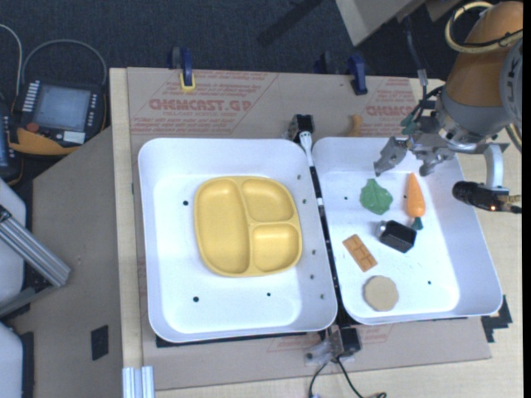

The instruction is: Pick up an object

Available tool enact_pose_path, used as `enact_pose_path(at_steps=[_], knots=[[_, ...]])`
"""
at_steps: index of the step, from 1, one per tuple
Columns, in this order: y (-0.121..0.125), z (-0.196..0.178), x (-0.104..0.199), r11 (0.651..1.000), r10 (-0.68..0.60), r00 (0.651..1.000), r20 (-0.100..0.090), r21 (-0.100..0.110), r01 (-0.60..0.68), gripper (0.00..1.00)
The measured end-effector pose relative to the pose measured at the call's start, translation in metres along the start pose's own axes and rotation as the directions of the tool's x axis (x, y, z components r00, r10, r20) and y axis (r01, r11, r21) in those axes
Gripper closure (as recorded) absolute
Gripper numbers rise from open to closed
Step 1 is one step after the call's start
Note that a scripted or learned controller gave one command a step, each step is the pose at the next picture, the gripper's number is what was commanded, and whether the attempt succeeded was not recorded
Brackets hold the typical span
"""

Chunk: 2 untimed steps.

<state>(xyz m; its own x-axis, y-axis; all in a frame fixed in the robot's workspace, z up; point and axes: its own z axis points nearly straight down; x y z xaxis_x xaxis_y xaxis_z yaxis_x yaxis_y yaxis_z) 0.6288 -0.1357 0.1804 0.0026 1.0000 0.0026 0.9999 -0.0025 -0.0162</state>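
Two white bins (166, 247): one yellow tray (247, 224), five small items, hand (404, 167) spread apart above.

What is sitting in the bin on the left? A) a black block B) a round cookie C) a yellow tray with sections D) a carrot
C: the yellow tray with sections lies in the left bin, while the carrot, the round cookie and the black block are all in the right bin.
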Motion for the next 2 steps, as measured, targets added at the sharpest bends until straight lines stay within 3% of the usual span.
enact_pose_path(at_steps=[1,2], knots=[[0.003,-0.009,0.0,1.0,-0.003,1.0,0.002,-0.015,0.003,0.0],[0.004,0.034,-0.003,1.0,-0.002,1.0,0.002,-0.012,0.002,0.0]])
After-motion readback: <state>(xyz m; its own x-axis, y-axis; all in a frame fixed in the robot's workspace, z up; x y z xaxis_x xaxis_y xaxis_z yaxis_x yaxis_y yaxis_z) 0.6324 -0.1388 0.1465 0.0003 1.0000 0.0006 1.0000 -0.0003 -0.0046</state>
